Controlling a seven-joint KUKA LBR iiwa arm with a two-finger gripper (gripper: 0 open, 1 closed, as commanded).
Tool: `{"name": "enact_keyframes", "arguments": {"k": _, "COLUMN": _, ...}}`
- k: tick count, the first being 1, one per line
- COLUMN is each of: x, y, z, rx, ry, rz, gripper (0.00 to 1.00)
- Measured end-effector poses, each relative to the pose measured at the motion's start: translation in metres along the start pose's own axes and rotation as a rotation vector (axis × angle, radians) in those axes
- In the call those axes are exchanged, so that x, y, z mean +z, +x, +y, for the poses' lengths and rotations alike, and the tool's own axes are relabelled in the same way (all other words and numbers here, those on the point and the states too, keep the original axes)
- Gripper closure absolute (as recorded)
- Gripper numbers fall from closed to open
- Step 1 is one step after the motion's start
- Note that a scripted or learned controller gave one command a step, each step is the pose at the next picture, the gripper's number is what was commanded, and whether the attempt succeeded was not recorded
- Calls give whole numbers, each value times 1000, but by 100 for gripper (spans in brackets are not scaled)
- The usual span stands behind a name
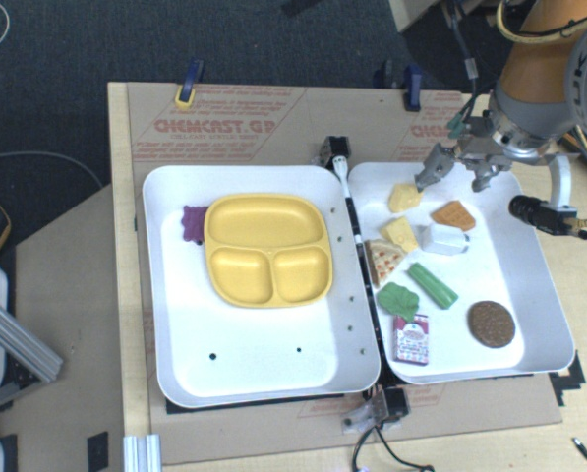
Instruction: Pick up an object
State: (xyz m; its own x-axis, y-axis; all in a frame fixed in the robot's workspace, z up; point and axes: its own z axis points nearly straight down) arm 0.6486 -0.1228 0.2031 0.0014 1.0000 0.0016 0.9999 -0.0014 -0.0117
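Note:
My gripper [460, 171] hangs over the far part of the right bin [544, 293], fingers spread open with nothing between them. Just left of and below it lies a pale yellow chunk [404, 198]. An orange wedge [453, 214] rests right below the gripper, with a white piece [445, 239] beside it. Nearer the middle are a yellow cheese piece [401, 233], a pizza slice [383, 260], a green stick [432, 285], a green leafy piece [398, 300], a pink packet [412, 339] and a brown cookie [492, 324].
The left bin [175, 352] holds a yellow compartment plate [268, 248] with a purple item [193, 223] at its left side. Clamps stand at the bench's far edge [186, 87]. Free floor remains at the right bin's far right corner.

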Motion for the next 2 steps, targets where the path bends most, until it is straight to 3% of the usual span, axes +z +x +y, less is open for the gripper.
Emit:
{"name": "enact_keyframes", "arguments": {"k": 1, "x": -7, "y": 0, "z": 1, "rx": -2, "ry": -10, "rz": -1, "gripper": 0}}
{"name": "enact_keyframes", "arguments": {"k": 2, "x": 37, "y": 3, "z": 10, "rx": -3, "ry": -9, "rz": -1, "gripper": 0}}
